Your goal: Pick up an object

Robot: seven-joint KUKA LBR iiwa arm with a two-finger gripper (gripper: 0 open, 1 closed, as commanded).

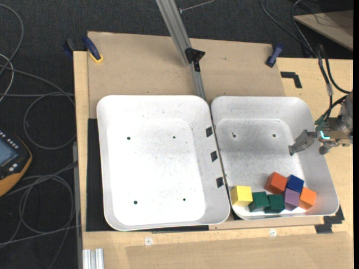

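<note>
Several small blocks lie bunched along the front edge of the right bin [263, 111]: a yellow block [242, 195], two green blocks [266, 202], a red block [275, 181], a blue block [295, 182], a purple block [292, 196] and an orange block [308, 197]. My gripper [312, 145] hangs over the right bin's right side, behind and above the blocks. It is open, its two fingers are spread, and nothing is between them. The nearest blocks sit a short way in front of it.
The left bin [112, 111] stands beside the right one, with black clips along the shared rim. A grey metal pole [178, 29] slants over the back of the bench. Blue clamps sit at the board's rear corners. Cables lie on the floor.
</note>
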